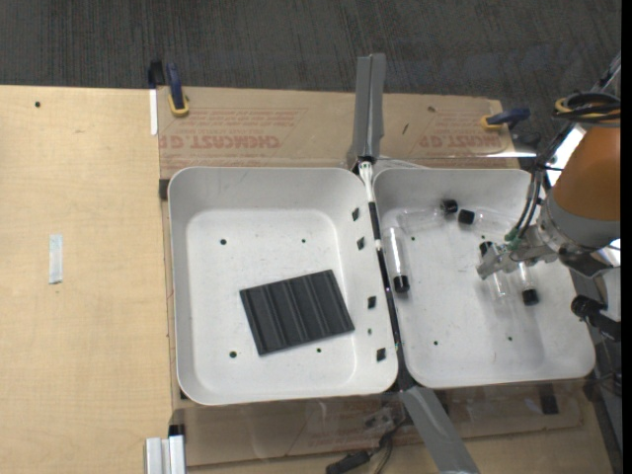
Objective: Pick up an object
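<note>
Down at the near edge, cardboard (326,433) pokes out from under the two bins. Left bin (197,363) has a dark ribbed pad (296,311) lying flat, a bit askew, toward its near middle. Right bin (553,363) holds the small stuff: a clear tube with a black cap (396,261) along its left wall, two black caps (457,211) at the far side, and another black bit (530,296) on the right. Gripper (497,265) sits low over the right half, just left of that bit, with something clear beside it. Can't tell if the jaws are spread or pressed together, too blurry. Two clamps (173,92) pin the far cardboard.
</note>
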Controlling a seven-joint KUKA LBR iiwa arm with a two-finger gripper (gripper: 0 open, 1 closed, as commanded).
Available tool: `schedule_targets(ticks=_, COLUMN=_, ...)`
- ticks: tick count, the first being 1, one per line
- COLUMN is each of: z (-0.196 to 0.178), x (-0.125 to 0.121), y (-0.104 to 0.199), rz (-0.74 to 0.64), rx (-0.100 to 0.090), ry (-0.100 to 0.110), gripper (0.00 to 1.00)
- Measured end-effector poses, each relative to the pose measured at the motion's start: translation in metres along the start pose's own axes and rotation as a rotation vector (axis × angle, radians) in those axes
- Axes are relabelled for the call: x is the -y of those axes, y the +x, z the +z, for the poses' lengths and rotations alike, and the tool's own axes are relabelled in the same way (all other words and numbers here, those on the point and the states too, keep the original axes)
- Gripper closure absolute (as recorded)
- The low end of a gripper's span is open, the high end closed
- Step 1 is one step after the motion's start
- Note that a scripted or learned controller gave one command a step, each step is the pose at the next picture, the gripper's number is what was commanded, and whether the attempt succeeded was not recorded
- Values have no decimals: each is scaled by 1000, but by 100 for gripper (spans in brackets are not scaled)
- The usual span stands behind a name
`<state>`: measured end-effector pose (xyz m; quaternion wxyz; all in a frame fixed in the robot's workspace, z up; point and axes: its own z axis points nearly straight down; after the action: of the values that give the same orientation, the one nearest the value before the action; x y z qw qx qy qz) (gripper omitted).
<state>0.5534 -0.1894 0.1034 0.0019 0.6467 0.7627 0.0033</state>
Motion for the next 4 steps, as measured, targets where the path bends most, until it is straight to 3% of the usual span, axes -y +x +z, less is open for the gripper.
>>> schedule_targets(ticks=1, z=-21, x=-43, y=28, rz=-6, rx=2, ry=8, gripper=100)
schedule_targets(ticks=2, z=-92, x=-81, y=39, rz=-41, rx=3, ry=8, gripper=100)
schedule_targets(ticks=3, z=-107, x=-122, y=86, rz=-57, rx=3, ry=8, gripper=100)
schedule_targets(ticks=4, z=-136, x=-134, y=158, rz=-126, rx=3, ry=8, gripper=100)
